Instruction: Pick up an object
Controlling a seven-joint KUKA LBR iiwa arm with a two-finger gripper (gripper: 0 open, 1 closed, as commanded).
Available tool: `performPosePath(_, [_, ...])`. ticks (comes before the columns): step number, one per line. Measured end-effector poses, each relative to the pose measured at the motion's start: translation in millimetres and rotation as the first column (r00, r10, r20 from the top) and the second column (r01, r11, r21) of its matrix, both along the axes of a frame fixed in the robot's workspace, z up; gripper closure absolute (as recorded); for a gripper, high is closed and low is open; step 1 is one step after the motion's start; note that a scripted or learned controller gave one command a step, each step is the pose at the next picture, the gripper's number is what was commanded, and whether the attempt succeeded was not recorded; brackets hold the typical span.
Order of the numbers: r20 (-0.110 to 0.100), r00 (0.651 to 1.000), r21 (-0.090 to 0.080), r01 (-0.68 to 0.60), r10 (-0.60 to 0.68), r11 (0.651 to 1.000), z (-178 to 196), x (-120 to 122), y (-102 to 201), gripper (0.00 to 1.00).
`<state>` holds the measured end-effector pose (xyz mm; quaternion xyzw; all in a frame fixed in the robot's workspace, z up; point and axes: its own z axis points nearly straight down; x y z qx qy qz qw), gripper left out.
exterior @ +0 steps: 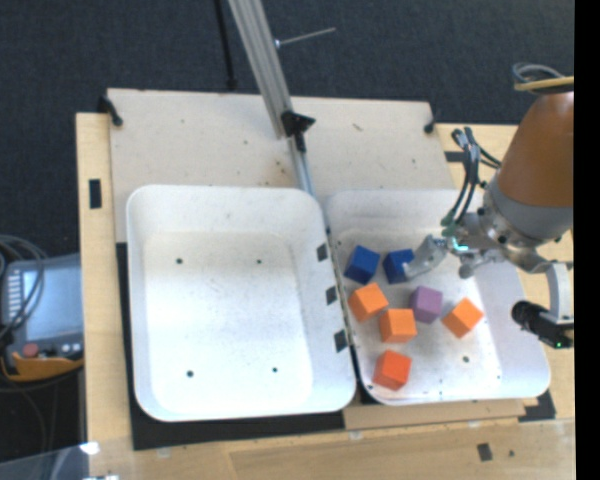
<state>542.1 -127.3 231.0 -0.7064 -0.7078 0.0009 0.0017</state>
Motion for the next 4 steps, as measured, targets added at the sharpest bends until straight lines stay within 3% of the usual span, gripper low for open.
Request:
performPosePath(1, [0.005, 1.000, -0.001, 0.002, -0.002, 1.000, 2, 1, 0, 0.00])
performPosePath(2, [-0.001, 1.000, -0.002, 0.005, -0.005, 1.000, -50, 10, -3, 0.00])
performPosePath(4, [0.010, 1.000, -0.006, 0.006, -0.006, 1.000, -133, 18, -1, 0.00])
